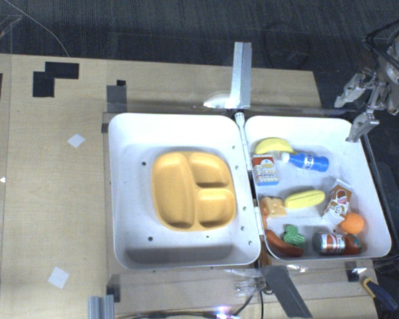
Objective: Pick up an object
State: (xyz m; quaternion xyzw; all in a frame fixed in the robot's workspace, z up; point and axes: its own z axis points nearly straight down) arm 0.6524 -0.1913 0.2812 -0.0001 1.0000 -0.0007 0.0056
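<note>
The right bin [372, 178] holds several toy foods: a yellow banana [272, 145], a blue and white bottle [310, 161], a red and white packet [266, 170], a yellow corn cob [304, 199], a small carton [338, 201], an orange [352, 224], a red can [335, 244], a green piece [292, 233] and a red sausage [283, 246]. My gripper [354, 111] hangs over the bin's far right corner, above and to the right of the bottle. Its fingers are open and hold nothing.
The left bin [130, 178] carries a yellow divided tray [191, 190]. A metal post [242, 75] rises at the far end of the wall between the bins. An orange cheese wedge [272, 207] lies against that wall in the right bin.
</note>
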